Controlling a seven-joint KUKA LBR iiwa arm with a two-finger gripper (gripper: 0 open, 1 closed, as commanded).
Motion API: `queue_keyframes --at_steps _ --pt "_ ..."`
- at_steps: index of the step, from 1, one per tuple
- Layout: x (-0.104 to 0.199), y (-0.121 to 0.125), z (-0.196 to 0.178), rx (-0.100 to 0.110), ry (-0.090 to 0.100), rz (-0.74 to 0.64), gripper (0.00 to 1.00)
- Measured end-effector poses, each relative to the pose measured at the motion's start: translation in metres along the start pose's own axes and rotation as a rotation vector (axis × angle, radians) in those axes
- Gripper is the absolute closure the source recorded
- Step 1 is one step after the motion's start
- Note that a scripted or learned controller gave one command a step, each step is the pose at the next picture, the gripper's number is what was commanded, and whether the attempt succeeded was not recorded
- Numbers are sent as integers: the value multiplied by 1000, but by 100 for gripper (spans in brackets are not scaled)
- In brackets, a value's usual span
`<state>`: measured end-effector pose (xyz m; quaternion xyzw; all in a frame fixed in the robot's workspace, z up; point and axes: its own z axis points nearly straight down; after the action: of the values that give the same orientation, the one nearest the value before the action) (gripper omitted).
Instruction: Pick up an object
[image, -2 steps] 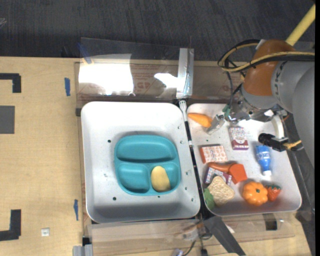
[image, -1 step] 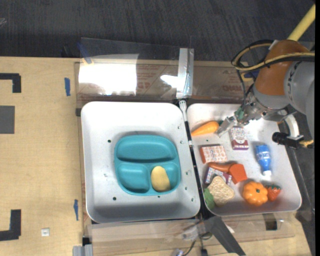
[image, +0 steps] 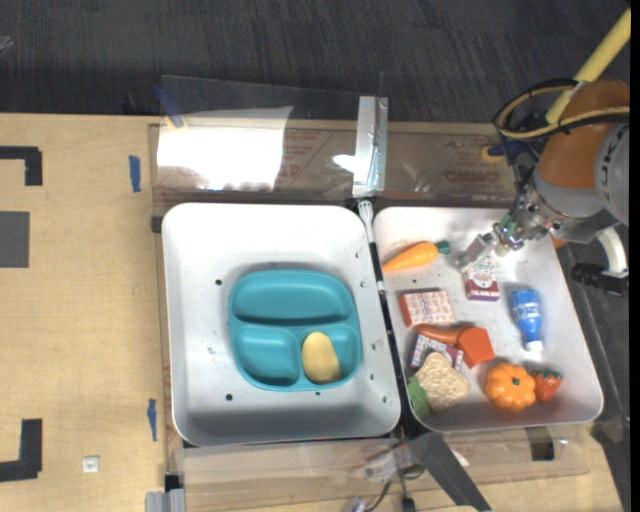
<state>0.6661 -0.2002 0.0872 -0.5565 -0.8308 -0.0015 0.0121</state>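
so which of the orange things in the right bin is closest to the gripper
The carrot, at the bin's top left. The pumpkin and orange block lie farther down from the gripper.

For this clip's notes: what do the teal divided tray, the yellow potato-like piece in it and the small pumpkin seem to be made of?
Teal tray: probably moulded plastic, with a smooth, even colour and soft sheen.
Yellow potato-like piece: likely plastic or rubber toy food, with a uniform matte surface.
Pumpkin: apparently glossy plastic, bright orange with a small highlight; foam can't be ruled out.
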Motion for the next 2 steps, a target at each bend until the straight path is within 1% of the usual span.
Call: queue_keyframes --at_steps 1,2 --pt "7 -16 1 -12 -23 -49 0" --pt "9 -45 2 -12 -24 -58 0"
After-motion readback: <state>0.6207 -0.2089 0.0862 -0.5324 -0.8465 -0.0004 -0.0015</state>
